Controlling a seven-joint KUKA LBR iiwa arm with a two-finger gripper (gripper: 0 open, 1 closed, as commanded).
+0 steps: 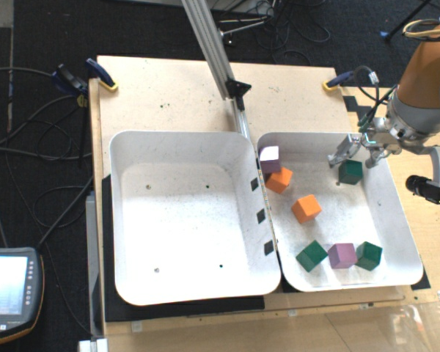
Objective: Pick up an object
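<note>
In the camera view, the gripper (358,152) hangs low over the far part of the right bin (396,218), its fingers spread apart and holding nothing. A green cube (350,171) sits just below and slightly toward the near side of the fingertips, perhaps touching 1 of them; the slant makes that hard to judge. The cube looks equal-sided, so no long axis matters. The next move likely needs a short drop toward the viewer. 6 other blocks lie farther off, including an orange cube (306,207).
</note>
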